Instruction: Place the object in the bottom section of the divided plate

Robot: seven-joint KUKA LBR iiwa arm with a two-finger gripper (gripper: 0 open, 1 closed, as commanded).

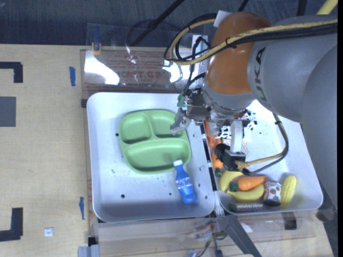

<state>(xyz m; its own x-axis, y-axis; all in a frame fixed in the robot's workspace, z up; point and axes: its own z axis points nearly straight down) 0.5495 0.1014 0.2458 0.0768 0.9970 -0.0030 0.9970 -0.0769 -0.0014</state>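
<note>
I see the gripper (181,123) hanging over the right rim of the green divided plate (154,141), at the seam between the 2 white bins. I cannot tell whether the jaws are open or shut, nor whether anything is between them; the wrist hides most of them from my view. The plate lies in the left bin (104,159), just left of and below the jaws, its large bottom section (153,155) bare. A blue bottle (184,183) lies below the jaws, its cap touching the plate's lower right edge. To the right of the jaws, in the right bin (308,181), I see a carrot (251,183) across a banana (236,186), and an ear of corn (289,189) further right.
</note>
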